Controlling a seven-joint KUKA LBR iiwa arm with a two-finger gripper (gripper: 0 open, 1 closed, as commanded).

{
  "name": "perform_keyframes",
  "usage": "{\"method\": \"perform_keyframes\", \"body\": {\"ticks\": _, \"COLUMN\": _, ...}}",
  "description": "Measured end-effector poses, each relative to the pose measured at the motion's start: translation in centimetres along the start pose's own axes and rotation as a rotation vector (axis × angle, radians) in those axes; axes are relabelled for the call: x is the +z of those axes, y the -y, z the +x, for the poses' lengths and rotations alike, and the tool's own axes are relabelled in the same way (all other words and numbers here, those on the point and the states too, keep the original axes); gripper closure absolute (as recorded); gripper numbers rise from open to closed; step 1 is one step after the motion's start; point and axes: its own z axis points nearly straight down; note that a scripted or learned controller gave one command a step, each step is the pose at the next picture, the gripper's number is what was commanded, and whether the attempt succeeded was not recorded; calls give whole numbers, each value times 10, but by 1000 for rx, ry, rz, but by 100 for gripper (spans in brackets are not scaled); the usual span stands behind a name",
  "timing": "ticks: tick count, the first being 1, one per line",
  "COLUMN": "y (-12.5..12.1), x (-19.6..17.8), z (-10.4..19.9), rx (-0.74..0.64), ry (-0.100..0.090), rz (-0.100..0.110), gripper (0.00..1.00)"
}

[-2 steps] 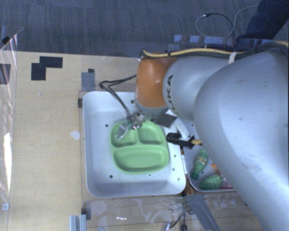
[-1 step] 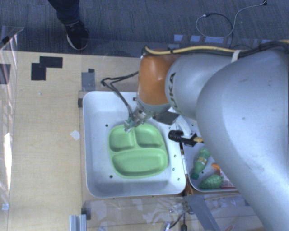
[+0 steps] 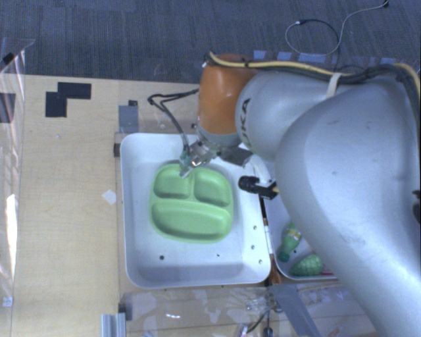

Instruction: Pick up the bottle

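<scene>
hand [image 3: 189, 160] at green tray [image 3: 192, 212] rim (arm [image 3: 342, 171] arched over), bottle [image 3: 289, 243] apart

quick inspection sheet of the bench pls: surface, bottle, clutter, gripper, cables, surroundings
surface: wooden bench bearing a left bin and a right bin, both white; the arm covers much of the right one
job's things: green bottle lying in the right bin near its left wall, not held
clutter: green divided tray in the left bin; bumpy green object beside the bottle
grippers: gripper over the tray's far edge, in the left bin, away from the bottle
cables: black cable looping to the wrist; thin cable on the floor
surroundings: grey carpet; black tape marks on the bench
</scene>
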Motion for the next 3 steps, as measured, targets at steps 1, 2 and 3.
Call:
{"method": "perform_keyframes", "body": {"ticks": 1, "y": -26, "x": 2, "z": 4, "rx": 213, "ry": 3, "rz": 10, "gripper": 100}}
{"method": "perform_keyframes", "body": {"ticks": 2, "y": -1, "x": -144, "z": 53, "rx": 527, "ry": 4, "rz": 15, "gripper": 100}}
{"method": "perform_keyframes", "body": {"ticks": 3, "y": 21, "x": -173, "z": 96, "rx": 717, "ry": 5, "rz": 20, "gripper": 100}}
